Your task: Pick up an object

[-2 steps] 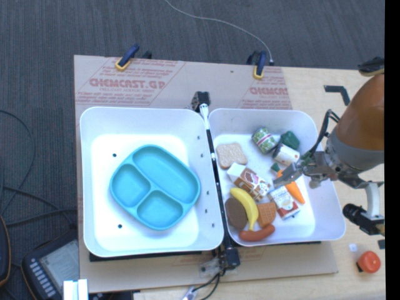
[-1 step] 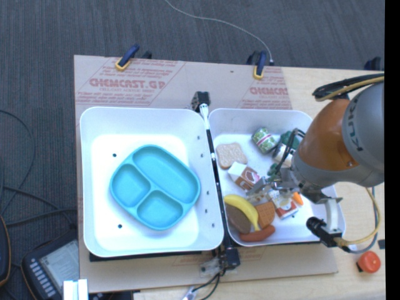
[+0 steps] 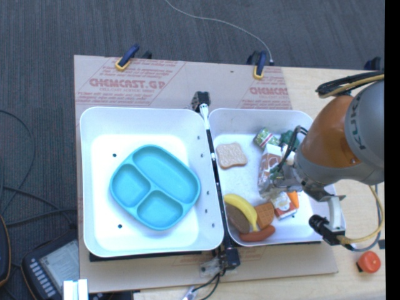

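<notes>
Pincer [image 3: 273, 183] lowered into the right bin [image 3: 300, 230], reaching for a grasp; its opening cannot be told. Beneath it lies a brown packet [image 3: 269, 167]; next, close and lift.

Dark grey carpet [image 3: 75, 17] surrounds a pale wooden bench [image 3: 350, 83] (brown cardboard sheet [image 3: 162, 83] clamped on top), lit evenly.

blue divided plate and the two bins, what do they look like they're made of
The blue divided plate looks like moulded plastic with a matte finish: even colour, rounded compartment walls, little glare. The left bin and right bin look like thin white plastic, smooth, with rounded rims; possibly coated metal, the view can't settle it.
</notes>
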`<state>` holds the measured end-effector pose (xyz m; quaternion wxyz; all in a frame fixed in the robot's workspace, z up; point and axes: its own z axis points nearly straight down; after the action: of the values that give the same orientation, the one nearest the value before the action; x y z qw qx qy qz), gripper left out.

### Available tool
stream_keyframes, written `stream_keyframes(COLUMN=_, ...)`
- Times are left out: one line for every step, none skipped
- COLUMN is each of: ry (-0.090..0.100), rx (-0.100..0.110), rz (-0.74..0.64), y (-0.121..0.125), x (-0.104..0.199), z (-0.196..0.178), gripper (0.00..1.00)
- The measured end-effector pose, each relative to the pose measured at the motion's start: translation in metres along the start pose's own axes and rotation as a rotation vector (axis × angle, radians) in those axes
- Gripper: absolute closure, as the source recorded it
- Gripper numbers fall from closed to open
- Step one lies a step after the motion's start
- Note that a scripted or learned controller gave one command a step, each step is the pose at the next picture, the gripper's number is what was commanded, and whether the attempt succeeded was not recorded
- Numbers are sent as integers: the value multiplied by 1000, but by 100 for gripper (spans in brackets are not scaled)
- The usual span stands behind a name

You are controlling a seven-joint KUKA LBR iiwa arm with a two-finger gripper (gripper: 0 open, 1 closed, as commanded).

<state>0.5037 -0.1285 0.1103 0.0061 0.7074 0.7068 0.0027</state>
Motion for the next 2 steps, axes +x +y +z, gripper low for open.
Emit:
stream_keyframes(ry=4, rx=12, rz=-2, y=77, x=21, z=-19, gripper=100)
stream_keyframes(ry=4, rx=14, rz=-1, y=77, x=21, z=-19, gripper=0)
